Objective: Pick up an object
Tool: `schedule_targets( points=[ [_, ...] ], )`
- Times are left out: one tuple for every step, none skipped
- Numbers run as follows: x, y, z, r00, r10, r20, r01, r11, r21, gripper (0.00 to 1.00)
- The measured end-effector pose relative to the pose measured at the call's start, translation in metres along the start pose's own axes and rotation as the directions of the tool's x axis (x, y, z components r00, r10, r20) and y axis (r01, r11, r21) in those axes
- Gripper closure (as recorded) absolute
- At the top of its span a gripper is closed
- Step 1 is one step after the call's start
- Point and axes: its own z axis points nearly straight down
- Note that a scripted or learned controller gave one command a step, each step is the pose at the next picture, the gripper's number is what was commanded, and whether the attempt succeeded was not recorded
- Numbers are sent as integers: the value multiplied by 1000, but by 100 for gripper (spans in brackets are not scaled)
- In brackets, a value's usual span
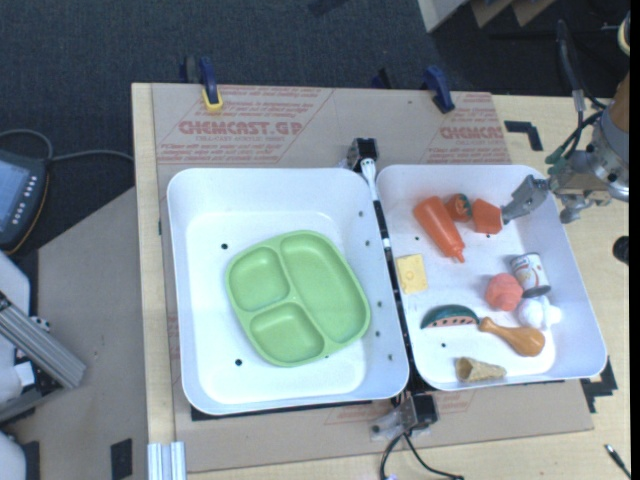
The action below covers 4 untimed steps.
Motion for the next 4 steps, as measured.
schedule_targets(
  points=[
    [-2, -5, 44, 1000, 1, -2, -1, 1000, 7, 0],
    [-6, -2, 89, 1000, 0, -2, 0, 1000, 7, 0],
    [-9, -9, 135, 1000, 0, -5, 0, 1000, 3, 0],
    [-1, -6, 163, 1000, -6, -13, 6, 1000, 1, 0]
  ],
)
